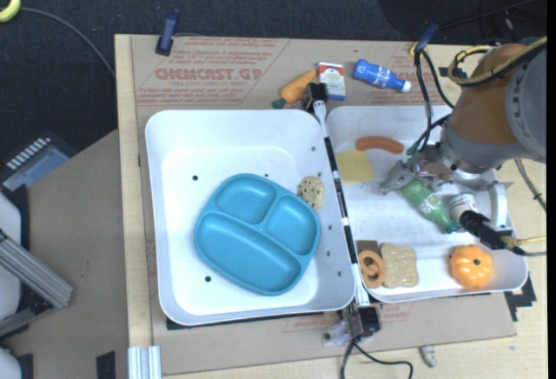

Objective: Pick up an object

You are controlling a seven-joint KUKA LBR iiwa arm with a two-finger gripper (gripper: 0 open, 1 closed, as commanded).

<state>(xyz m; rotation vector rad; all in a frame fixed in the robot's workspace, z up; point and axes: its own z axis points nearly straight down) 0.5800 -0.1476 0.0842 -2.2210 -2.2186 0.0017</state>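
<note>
2 white bins sit side by side; in the right bin (521,277), the end effector (407,179) hovers beside a green bottle (427,197), its grip state impossible to tell.

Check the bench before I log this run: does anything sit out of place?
Yes. Three things lie outside the bins on the board behind them: a blue bottle, a small carton and an orange piece. The bottle lies on its side.

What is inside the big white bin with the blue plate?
Inside the left bin lie a blue divided plate and a small round cookie touching its edge. Whatever is under the plate is covered.
</note>
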